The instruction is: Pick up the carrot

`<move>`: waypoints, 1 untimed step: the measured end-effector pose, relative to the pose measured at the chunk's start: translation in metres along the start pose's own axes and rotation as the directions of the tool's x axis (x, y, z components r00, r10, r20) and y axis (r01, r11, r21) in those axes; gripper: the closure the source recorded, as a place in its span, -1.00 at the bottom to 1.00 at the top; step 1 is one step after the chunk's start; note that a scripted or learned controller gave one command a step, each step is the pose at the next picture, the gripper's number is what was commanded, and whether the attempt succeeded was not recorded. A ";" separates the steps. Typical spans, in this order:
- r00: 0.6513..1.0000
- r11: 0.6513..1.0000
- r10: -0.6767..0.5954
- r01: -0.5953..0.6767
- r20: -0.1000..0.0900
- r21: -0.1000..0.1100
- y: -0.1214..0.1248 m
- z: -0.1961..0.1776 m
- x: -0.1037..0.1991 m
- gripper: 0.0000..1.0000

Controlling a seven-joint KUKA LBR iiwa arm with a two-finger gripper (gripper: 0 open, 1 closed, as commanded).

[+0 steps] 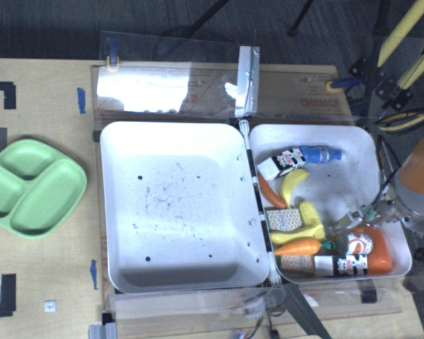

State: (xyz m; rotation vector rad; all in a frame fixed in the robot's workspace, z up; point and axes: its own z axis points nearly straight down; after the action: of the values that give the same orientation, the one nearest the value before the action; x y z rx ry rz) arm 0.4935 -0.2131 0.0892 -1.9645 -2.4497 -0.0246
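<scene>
Lying among corn [305, 217] and bottle [343, 264], carrot [297, 246], gripper [357, 217] nearby (grip state unclear)

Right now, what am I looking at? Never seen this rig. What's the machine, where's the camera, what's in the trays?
One camera looks down at a slant on a bench with two shallow white trays. The left bin shows bare floor. The right bin holds toy groceries: a carrot, a banana, a corn cob, a blue-capped bottle and an orange bottle. The grey arm with the orange band reaches in from the right; its pincer hangs over the right bin, apart from the carrot. A green divided plate sits left.
</scene>
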 end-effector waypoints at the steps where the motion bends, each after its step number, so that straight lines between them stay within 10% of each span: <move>1: 1.000 1.000 -0.015 0.015 0.012 0.009 0.077 -0.074 -0.007 -1.00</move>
State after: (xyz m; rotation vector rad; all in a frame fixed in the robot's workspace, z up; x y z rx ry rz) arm 0.5692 -0.2040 0.1641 -1.9484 -2.4678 -0.0016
